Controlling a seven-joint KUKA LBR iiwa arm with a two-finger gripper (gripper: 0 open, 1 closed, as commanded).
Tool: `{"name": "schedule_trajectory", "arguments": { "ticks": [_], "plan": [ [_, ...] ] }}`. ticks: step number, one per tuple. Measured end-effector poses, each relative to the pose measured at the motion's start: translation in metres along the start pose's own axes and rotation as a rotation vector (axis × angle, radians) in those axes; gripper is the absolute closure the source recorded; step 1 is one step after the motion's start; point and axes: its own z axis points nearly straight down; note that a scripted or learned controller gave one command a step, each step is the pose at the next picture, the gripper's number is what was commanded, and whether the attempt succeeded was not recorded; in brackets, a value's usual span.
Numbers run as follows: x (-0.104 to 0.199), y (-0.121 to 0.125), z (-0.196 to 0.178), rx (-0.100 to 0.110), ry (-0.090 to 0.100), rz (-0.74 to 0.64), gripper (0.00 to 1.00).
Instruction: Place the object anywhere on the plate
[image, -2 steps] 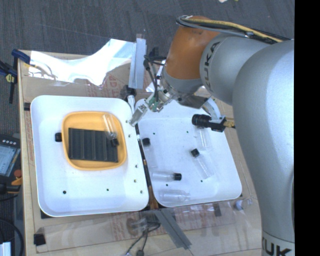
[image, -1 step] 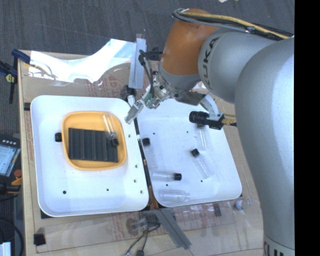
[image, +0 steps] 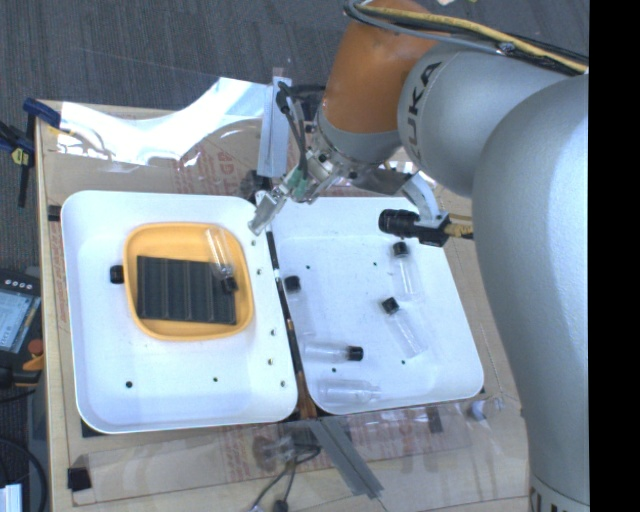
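A yellow plate (image: 146, 243) lies in the left bin (image: 150, 390). A dark ridged block (image: 188, 290) rests on it. A clear vial (image: 217, 251) with a black cap lies on the plate's right part, against the block's right end. My gripper (image: 264, 213) hangs over the far end of the divide between the two bins, just right of the plate's far right corner. Nothing shows in it. Several more clear vials with black caps lie in the right bin (image: 440, 370), among them one (image: 403, 268) near the far right and one (image: 336, 352) near the front.
The grey arm with its orange band (image: 370, 70) covers the far right of the bench. A small black piece (image: 117, 273) sits at the plate's left rim and another (image: 291, 284) by the divide in the right bin. Crumpled clear plastic (image: 160, 130) lies behind the left bin.
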Motion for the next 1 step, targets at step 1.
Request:
{"name": "schedule_trajectory", "arguments": {
  "ticks": [1],
  "plan": [
    [-0.0424,-0.0176,0.0300,0.001,0.003,-0.038,0.00]
  ]
}}
